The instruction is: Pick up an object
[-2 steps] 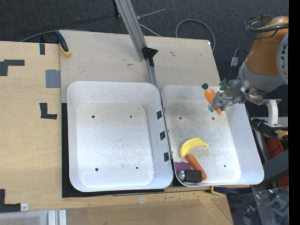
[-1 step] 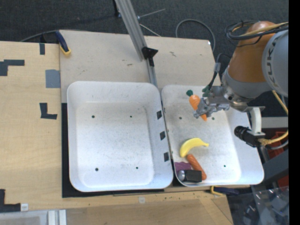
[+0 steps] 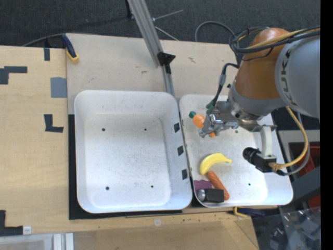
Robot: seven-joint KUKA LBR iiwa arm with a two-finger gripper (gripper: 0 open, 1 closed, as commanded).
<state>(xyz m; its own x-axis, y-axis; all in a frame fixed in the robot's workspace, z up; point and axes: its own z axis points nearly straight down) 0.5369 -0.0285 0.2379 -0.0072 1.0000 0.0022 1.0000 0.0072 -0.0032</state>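
Camera view: gripper (image 3: 210, 127) low in the right bin (image 3: 276, 191), finger state impossible to tell. Just left, touching it, a small orange object (image 3: 198, 121), too rounded for any clear long axis. Farther down, banana (image 3: 214, 162) lying roughly crosswise, carrot (image 3: 217, 180) diagonal.

Bench (image 3: 119, 72) — light wood, bearing two white bins side by side: left bin (image 3: 86, 150), right bin (image 3: 278, 194)
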